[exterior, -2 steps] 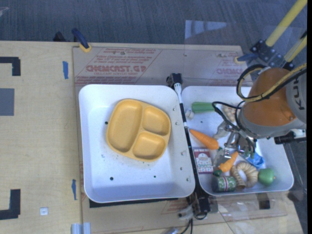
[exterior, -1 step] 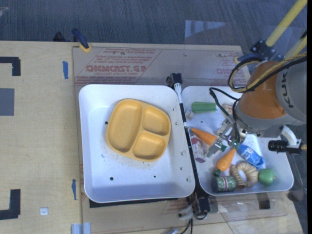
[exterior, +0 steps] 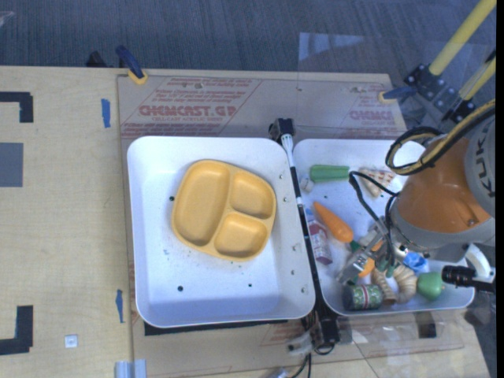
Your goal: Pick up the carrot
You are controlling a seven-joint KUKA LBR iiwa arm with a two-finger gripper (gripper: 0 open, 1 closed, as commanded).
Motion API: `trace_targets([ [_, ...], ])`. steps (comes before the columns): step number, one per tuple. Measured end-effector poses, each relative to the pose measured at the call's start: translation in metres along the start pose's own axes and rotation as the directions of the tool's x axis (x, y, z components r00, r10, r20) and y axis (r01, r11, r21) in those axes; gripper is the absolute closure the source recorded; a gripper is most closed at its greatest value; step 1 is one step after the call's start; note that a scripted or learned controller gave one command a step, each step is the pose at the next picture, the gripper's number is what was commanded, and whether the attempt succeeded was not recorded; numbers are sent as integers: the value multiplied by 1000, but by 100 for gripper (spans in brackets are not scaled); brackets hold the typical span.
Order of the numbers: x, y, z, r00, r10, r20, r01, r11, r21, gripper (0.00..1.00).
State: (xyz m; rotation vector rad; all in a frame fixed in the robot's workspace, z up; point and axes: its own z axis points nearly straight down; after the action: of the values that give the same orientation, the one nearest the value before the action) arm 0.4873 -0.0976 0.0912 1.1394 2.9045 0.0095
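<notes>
Left bin point(exterior: 150, 235) carries a yellow divided tray point(exterior: 224, 209), its compartments bare. In the right bin point(exterior: 331, 302) the carrot point(exterior: 334, 221) lies loose at about 10 o'clock from the gripper point(exterior: 364, 260), just beside it, not held. Finger spread: cannot tell. Green cylinder point(exterior: 329, 172) at 12 o'clock; a small can point(exterior: 366, 296) and clutter at 6 o'clock.

KUKA iiwa arm point(exterior: 461, 187): grey casing w/ broad glossy orange band point(exterior: 441, 199) above wrist, rounded shape. Part of dark lettering on grey shell at frame edge. Black cables point(exterior: 413, 144) loop off upper side. Gripper point(exterior: 370, 250): small metal assy, details too cluttered to make out.
</notes>
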Motion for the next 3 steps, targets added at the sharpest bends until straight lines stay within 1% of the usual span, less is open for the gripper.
trace_targets([
  [1,-3,2,-11,1000,-2,9,2,1000,-4,100],
  [2,-9,8,0,883,470,-9,-470,883,12,100],
  [3,-10,9,-8,884,468,-7,-467,884,11,100],
])
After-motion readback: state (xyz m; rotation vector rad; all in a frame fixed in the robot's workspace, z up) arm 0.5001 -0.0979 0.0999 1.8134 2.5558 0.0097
